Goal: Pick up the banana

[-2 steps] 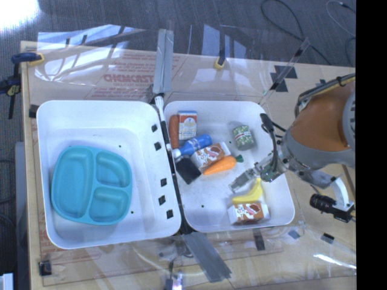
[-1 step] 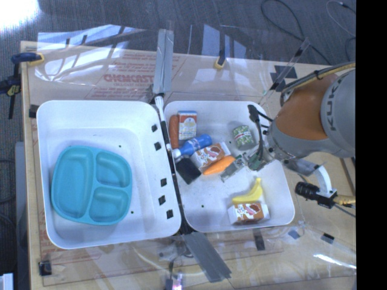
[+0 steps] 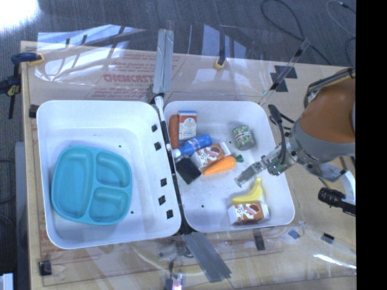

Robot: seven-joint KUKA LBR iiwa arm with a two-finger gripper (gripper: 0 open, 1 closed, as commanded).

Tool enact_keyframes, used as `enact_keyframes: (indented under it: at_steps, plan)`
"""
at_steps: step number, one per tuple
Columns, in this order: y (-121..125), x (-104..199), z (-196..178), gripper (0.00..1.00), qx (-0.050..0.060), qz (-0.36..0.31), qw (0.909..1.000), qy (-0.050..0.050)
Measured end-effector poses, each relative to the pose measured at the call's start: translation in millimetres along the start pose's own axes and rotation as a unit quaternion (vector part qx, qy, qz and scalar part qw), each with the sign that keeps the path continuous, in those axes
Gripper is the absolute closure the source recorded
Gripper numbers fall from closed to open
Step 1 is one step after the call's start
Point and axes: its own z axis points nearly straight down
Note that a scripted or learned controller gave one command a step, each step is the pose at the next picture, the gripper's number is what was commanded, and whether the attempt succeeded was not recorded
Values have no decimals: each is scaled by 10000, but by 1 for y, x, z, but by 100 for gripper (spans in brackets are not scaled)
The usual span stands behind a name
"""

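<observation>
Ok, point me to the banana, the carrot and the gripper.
banana (image 3: 252,192): camera view, middle of its yellow body.
carrot (image 3: 219,165): camera view, middle of its orange body.
gripper (image 3: 248,174): camera view, between its fingertips.

Arm (image 3: 326,122): broad orange band, rounded, glossy, over grey segment. Wrist narrows to metallic grey end effector (image 3: 249,175), slim, silver links, dark joints. Thin black cable along it. Finger detail too small.

Two bins (image 3: 60,116), one banana (image 3: 252,192)
</observation>
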Motion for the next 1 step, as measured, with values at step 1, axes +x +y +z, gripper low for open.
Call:
enact_keyframes:
  at_steps: [1]
  plan:
    - [42,-20,37,0,8,-128,9999,5]
